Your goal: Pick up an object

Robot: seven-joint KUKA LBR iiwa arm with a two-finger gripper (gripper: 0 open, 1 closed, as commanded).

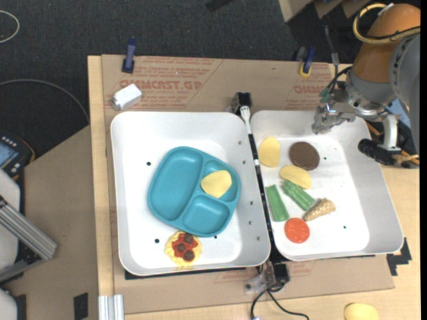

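Your arm (387,45) comes in from the right, grey with the orange band high at the top right corner. Its jaws (325,120) hang over the back edge of the right bin (373,199), above bare white floor. You cannot tell from this angle whether they stand wide or narrow; nothing shows between them.

Right bin, your pick candidates:
- pale yellow piece (269,151) at the left wall, near the back
- brown round disc (304,155) just beside it, nearest to the jaws but apart from them
- second yellow piece (295,176) below the disc
- two green sticks: one (275,202) near the left wall, the other (298,195) slanted, its upper end touching the yellow piece
- tan cone-like piece (319,209) lying on its side, right of the green sticks
- red-orange round piece (297,230) toward the front

Left bin (127,179):
- blue compartment plate (193,190), tilted as you look at it, in the middle
- yellow piece (216,183) resting in its upper right compartment
- small yellow item with red topping (183,247) on the bin floor, just in front of the plate

Both bins sit side by side on the cardboard-topped bench (173,79). A small white block (127,97) lies on it behind the left bin.
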